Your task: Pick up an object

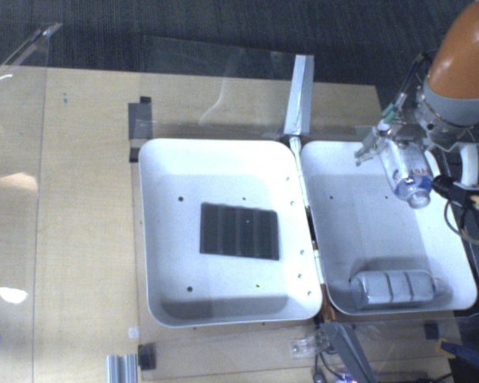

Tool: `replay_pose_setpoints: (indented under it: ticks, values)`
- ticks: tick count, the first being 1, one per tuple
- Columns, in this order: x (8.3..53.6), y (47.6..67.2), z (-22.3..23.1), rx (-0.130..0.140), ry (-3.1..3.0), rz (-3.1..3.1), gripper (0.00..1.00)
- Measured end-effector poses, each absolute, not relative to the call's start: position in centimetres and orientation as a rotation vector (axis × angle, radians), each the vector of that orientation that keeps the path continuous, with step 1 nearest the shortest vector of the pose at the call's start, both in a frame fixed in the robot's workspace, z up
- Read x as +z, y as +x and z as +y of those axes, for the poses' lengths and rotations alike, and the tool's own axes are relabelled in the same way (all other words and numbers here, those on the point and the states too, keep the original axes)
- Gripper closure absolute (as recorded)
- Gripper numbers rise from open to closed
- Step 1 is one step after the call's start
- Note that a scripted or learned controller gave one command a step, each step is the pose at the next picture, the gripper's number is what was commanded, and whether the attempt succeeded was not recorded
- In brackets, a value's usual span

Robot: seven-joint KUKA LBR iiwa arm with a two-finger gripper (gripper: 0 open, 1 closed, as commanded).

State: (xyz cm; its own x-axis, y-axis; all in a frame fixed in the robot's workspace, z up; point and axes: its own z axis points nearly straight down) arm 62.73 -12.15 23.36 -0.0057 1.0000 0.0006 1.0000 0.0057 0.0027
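My gripper [393,150] hangs over the far right part of the right bin [343,214], below the orange band of the arm. It is shut on a clear plastic bottle [405,174] with a blue end, which slants down and to the right from between the fingers. One thin finger [369,147] sticks out to the left of the bottle. A grey ribbed block [393,287] lies at the near edge of the right bin. A dark ribbed rectangular pad [239,231] lies flat in the middle of the left bin [168,182].
A metal divider post [299,94] stands behind the seam between the bins. Cables [463,206] run along the right bin's right side. A transparent panel [32,174] covers the wooden bench on the left.
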Motion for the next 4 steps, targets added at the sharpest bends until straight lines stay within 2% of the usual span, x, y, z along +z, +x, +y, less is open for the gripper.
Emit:
replay_pose_setpoints:
  ticks: [1, 2, 3, 4]
  values:
    - [20.3, 60.3, -18.3, 0.003, 2.216, 2.223, 0.00]
    - [21.5, 60.0, -20.5, 0.004, 2.162, 2.273, 0.00]
    - [11.9, 55.1, -9.2, 0.002, 2.045, 2.384, 0.00]
    - [8.9, 58.5, -11.7, 0.011, 1.946, 2.455, 0.00]
